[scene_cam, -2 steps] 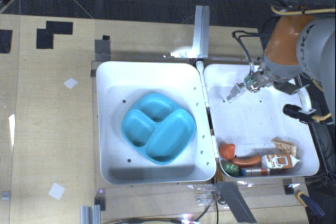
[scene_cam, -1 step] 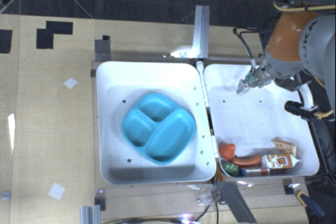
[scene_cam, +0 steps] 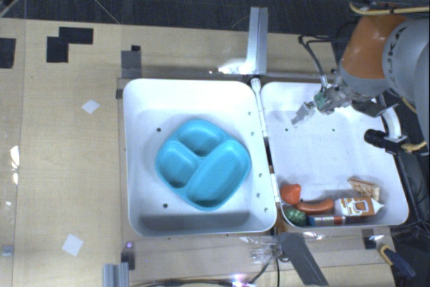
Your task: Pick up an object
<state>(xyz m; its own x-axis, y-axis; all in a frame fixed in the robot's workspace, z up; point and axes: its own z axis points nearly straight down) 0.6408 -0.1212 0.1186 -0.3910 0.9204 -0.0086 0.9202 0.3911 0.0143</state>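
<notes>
my tool (scene_cam: 304, 112) hangs at the right bin's (scene_cam: 336, 151) far end, grip unclear, with the toys (scene_cam: 329, 205) lying nearward along its near wall.

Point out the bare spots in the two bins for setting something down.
Right bin: open floor between the end effector and the items crowded along the near wall, carton included. Left bin: blue tray takes the middle; bare margins along the walls.
</notes>
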